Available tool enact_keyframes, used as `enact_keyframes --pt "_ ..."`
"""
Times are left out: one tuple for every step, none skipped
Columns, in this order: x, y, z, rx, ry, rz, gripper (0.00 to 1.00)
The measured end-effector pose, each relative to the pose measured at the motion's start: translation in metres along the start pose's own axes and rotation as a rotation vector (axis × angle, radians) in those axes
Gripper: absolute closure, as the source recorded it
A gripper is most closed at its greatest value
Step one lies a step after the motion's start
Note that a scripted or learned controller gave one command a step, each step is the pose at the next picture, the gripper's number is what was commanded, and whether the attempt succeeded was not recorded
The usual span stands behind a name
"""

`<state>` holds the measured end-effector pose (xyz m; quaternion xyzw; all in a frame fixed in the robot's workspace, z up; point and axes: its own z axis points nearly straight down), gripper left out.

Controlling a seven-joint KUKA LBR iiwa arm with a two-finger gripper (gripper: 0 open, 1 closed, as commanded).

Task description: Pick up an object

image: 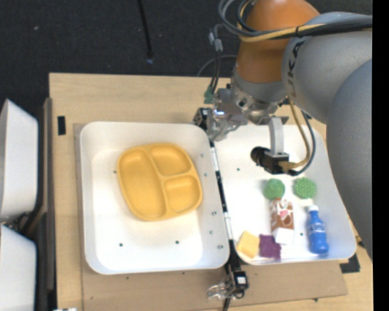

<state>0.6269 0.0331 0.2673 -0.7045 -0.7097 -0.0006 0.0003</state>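
My gripper (215,119) hangs over the far end of the divider between the two bins, under the orange band of the arm. The right bin (240,167) holds two green round pieces (273,188) (305,187), a blue bottle (317,230), a brown and white packet (282,216), a yellow block (248,243) and a purple block (269,245), all near its front. In the left bin (97,238) a yellow divided plate (160,180) lies flat. Each of these objects lies well apart from the gripper.
A black piece with a yellow cable (270,159) hangs from the arm above the right bin's middle. The grey arm body (337,57) covers the right bin's far right corner. White boxes (13,167) stand left of the bench.
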Motion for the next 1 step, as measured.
enact_keyframes --pt "0.0415 0.0077 0.022 0.002 -0.001 0.002 1.0"
